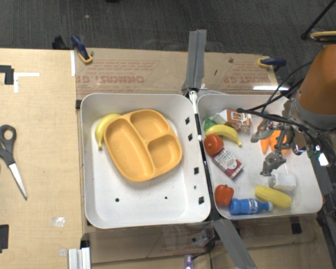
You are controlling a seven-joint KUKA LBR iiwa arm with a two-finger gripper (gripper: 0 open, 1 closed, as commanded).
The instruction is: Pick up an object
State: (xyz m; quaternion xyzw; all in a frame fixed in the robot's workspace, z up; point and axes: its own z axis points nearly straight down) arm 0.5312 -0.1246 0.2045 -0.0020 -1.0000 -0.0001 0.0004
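Note:
My gripper [268, 148] hangs over the right bin [308, 206], near its middle right, and stands open. One grey finger [261, 132] is toward the back, the other [273, 162] toward the front. An orange item [267, 143] shows in the gap between them; I cannot tell whether it is touched. Close by lie a white object [284, 180], a corn cob [273, 196], a blue bottle [249, 206], a red pepper [224, 194], a red and white carton [228, 163], a tomato [213, 144], a banana [224, 132] and a brown box [238, 119].
The left bin [140, 206] holds an orange divided plate [143, 144] with a second banana [103, 129] at its left edge. Scissors [8, 156] lie on the wooden bench at far left. Cables run from the arm's orange band [325, 77] across the right bin's back.

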